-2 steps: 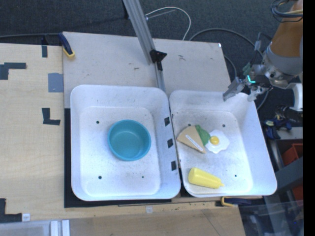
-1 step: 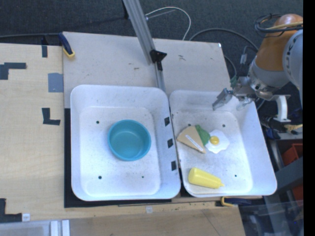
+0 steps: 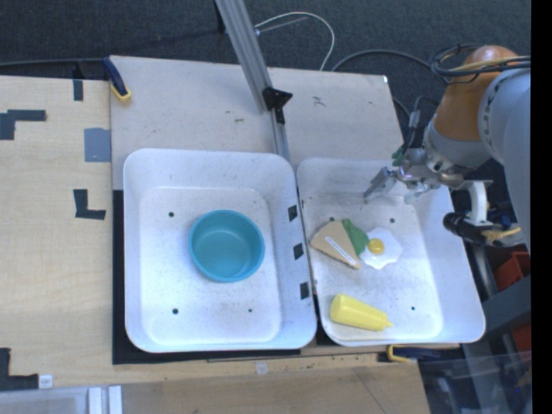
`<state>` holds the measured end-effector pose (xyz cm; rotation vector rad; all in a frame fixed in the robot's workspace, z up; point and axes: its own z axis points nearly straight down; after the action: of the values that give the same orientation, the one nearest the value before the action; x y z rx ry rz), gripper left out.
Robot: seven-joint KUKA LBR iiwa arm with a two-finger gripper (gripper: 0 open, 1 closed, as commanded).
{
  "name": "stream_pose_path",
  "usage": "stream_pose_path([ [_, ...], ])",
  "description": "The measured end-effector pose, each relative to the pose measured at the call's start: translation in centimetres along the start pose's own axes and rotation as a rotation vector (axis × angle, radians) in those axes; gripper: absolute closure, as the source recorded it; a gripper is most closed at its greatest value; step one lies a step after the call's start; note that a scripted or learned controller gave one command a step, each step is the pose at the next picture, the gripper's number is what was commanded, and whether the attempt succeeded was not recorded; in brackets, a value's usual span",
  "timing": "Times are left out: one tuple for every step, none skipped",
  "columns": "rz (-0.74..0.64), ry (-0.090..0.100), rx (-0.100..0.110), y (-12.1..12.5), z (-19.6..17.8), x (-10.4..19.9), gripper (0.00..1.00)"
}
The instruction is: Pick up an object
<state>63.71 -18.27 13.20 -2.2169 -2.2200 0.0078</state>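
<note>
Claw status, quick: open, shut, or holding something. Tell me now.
Claw: over the right bin's far end, above the toy food; open or shut cannot be told, and nothing shows in it.

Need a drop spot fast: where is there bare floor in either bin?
Left bin: bare all around the blue bowl. Right bin: bare beside the pincer and along the right wall; crowded mid-floor with sandwich, fried egg, yellow piece.
</note>
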Motion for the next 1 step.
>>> stream_pose_path([
  [-0.001,-0.001,-0.004,-0.01,4.54,0.08,0.00],
])
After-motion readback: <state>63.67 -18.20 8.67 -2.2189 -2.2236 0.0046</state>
